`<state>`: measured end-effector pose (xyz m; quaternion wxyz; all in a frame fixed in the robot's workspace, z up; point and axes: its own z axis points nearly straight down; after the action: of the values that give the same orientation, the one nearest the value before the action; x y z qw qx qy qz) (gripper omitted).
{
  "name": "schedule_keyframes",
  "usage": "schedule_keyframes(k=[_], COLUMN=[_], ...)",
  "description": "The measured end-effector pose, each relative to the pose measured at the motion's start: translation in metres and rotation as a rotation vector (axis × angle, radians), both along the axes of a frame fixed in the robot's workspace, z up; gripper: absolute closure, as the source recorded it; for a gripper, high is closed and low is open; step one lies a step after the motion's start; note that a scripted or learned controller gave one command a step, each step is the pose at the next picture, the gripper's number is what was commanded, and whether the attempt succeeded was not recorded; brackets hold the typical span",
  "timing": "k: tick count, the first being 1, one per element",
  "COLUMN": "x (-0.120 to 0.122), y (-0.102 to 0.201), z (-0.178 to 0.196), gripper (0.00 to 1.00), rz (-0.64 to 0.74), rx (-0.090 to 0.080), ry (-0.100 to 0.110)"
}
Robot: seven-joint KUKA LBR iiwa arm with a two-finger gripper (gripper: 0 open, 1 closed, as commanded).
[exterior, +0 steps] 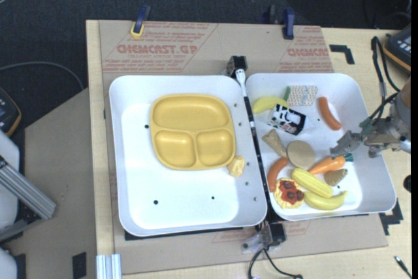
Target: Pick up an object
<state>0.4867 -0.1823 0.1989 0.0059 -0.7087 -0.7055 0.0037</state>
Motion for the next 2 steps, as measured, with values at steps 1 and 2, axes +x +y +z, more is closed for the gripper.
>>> schedule_keyframes(k=[1,2], x=[0.003,0.01], y=[0.0,0.009], z=[0.007,-0.044], gripper=[0.0,0.0], rz=[0.004,0.005], rx=[-0.003,0.0], ry=[-0.014,-0.009])
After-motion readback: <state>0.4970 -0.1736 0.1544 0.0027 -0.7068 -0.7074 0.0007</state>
